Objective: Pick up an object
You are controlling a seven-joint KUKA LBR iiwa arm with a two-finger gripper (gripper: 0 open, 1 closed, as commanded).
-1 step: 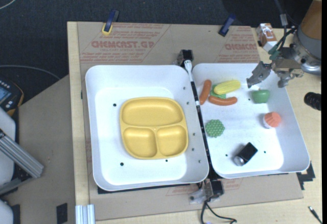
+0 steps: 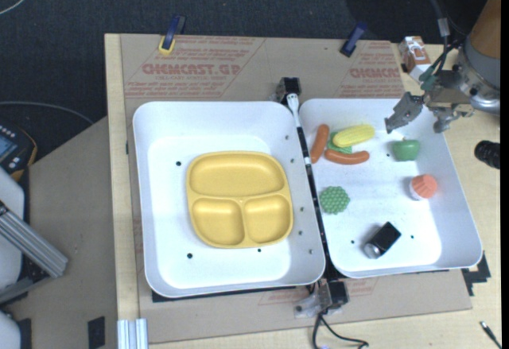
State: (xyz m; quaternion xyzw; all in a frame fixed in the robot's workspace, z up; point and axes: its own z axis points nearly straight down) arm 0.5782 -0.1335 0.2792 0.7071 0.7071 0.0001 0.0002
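Nothing is picked up yet: the gripper (image 2: 420,112) hangs in the upper right of the frame, above the far edge of the right bin (image 2: 453,216), its fingers (image 2: 399,114) apart with nothing between them. The whole grasp and lift are left. The nearest candidate, to my judgement, is the green toy pepper (image 2: 406,149), just below the gripper: small, rounded, glossy green. Further left lie a yellow corn cob (image 2: 353,135) and two orange-red sausages (image 2: 320,142); lower sit an orange-pink ball (image 2: 425,186), a green bumpy ball (image 2: 334,199) and a black block (image 2: 382,238).
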